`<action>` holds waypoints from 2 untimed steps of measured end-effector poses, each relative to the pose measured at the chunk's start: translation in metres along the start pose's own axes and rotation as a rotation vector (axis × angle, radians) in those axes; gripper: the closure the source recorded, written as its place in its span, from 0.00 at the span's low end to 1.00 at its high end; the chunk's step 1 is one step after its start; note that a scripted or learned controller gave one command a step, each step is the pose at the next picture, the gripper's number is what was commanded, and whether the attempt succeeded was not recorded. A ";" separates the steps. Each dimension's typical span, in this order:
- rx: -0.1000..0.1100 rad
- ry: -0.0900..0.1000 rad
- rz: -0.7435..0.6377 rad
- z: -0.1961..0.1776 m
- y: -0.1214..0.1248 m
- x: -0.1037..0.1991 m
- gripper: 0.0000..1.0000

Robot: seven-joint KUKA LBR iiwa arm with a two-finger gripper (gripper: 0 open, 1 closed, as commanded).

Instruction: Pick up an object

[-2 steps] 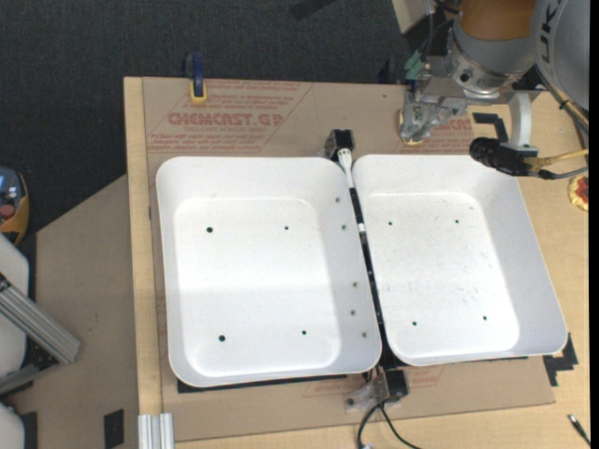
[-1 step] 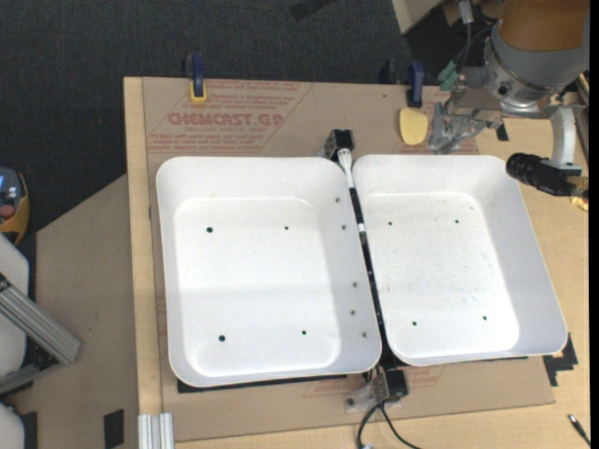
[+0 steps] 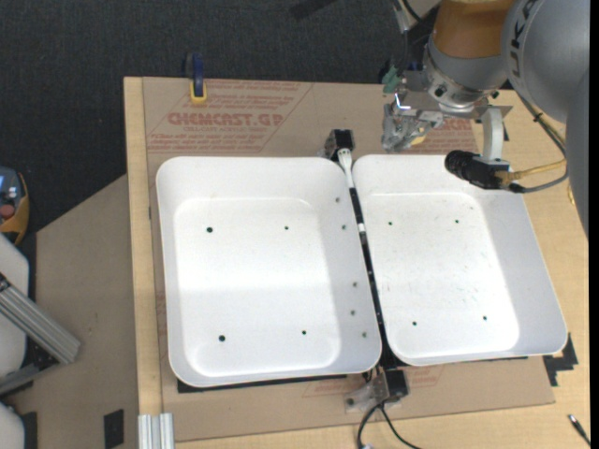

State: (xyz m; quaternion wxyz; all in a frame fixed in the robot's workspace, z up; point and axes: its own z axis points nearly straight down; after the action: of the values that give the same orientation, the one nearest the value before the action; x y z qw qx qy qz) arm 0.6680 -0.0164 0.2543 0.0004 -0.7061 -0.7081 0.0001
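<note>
We see the arm (image 3: 552, 36) come in from 2 o'clock, grey, with its orange band (image 3: 473, 17) just above the wrist. The claw (image 3: 406, 135) hangs at about 1 o'clock in the view, over the brown board (image 3: 234, 115) just past the far rim of the right tray (image 3: 449, 269), near that tray's far left corner. Whether the claw is apart, together or clamped on something we cannot tell; it is too small and cluttered from here. Nor can we tell which object the task means, or where it lies.

The left tray (image 3: 253, 279) sits at 9 o'clock from the right one, and the two touch along a thin black strip (image 3: 363, 241) that runs from 12 towards 6 o'clock. Each tray floor carries four small dark dots, and the right one also has fine grey specks. A black clip (image 3: 339, 144) sits at the far end of the strip, at 9 o'clock from the claw and near it. A second clip (image 3: 391, 383) with a cable sits at the near end, at 6 o'clock.

The board bears red lettering at 11 o'clock, and a blue and yellow clamp (image 3: 197, 76) grips its far edge there. A metal rail (image 3: 37, 324) lies at 8 o'clock, off the board.
</note>
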 end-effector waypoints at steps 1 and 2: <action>-0.003 -0.001 0.003 -0.045 -0.024 0.001 1.00; -0.008 -0.005 0.008 -0.085 -0.019 -0.102 1.00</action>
State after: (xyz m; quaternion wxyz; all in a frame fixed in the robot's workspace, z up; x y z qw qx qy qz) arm 0.6489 -0.1181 0.3397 -0.0042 -0.7090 -0.7052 -0.0012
